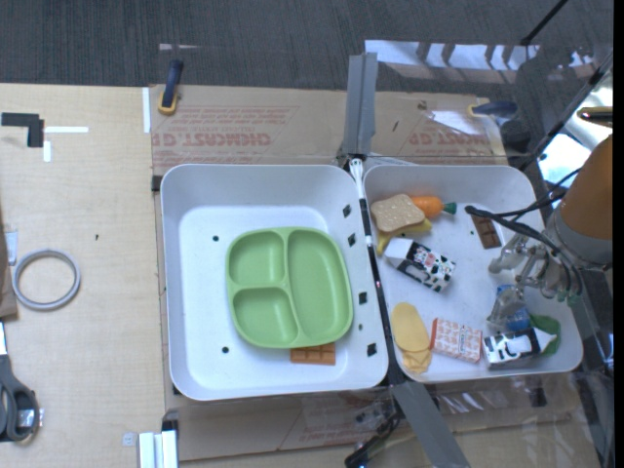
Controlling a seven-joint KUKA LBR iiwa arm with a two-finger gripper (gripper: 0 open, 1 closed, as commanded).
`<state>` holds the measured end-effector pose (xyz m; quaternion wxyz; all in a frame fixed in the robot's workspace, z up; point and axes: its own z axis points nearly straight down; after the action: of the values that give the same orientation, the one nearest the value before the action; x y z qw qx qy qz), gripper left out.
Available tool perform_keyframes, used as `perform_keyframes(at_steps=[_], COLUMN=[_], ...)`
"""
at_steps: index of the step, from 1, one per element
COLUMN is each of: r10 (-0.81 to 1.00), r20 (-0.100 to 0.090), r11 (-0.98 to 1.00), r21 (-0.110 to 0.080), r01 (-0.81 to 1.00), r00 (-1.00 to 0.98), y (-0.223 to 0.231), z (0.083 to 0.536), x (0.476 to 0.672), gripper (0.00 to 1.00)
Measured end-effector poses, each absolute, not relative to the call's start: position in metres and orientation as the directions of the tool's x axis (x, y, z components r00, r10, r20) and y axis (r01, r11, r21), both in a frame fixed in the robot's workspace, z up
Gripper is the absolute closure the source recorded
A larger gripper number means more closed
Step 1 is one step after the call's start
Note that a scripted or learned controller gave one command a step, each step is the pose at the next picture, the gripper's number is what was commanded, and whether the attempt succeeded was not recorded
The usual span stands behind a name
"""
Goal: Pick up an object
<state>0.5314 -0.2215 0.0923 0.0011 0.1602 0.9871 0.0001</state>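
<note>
My gripper (509,298) hangs low over the right part of the right bin (458,178), coming in from the right on the grey arm. Directly under and in front of it lies a blue, white and black item (511,346) next to a green piece (546,326). Nothing can be seen lifted off the bin floor. Elsewhere in that bin lie a slice of toast (396,213), an orange carrot (426,205), a cow-patterned carton (421,262), a yellow chip (411,331), a red-patterned packet (456,340) and a brown bar (485,230).
The left bin (185,291) holds a green divided plate (289,287) with an orange waffle piece (314,355) poking out below it. A grey tape ring (43,279) and scissors (18,409) lie on the bench at far left. Black cables run above the right bin.
</note>
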Motion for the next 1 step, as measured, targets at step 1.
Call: perform_keyframes(at_steps=[1], r10=[0.459], r20=[-0.025], r11=[0.888], r21=[0.007], r01=[0.459], r00=[-0.888], y=[-0.2202], z=[0.0979], x=[0.4864], gripper=[0.00])
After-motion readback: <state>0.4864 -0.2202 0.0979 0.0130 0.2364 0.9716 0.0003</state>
